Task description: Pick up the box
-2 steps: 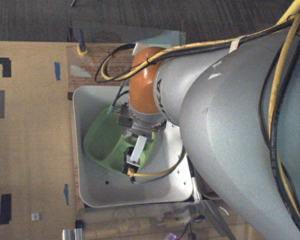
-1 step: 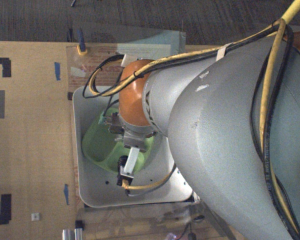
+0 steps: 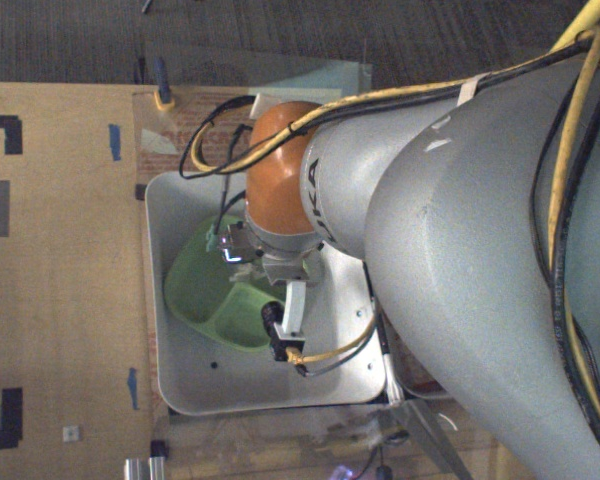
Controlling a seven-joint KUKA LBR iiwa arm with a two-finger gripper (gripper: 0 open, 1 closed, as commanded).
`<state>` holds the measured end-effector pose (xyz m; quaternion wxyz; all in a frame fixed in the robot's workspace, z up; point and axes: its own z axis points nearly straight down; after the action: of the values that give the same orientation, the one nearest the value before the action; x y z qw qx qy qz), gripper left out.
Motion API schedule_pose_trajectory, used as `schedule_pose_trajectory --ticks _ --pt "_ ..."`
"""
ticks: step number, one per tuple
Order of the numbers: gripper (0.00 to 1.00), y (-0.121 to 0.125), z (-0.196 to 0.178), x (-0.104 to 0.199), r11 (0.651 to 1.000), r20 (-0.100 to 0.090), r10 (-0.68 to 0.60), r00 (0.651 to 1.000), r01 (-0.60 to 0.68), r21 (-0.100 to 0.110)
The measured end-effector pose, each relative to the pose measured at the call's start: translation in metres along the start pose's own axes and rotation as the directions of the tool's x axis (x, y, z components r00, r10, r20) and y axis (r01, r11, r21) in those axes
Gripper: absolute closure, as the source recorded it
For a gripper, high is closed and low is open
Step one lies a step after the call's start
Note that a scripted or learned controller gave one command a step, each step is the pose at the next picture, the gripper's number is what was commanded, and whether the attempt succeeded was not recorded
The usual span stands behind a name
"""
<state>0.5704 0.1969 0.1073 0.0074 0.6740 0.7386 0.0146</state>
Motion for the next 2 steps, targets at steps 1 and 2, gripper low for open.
schedule_pose_trajectory --ticks 1,2 --pt "1.00 0.053 0.003 -0.004 0.903 -0.014 -0.427 0.904 0.428 0.032" --pt "1.00 0.008 -0.001 0.005 0.937 0.019 -0.347 0.938 0.348 -0.035"
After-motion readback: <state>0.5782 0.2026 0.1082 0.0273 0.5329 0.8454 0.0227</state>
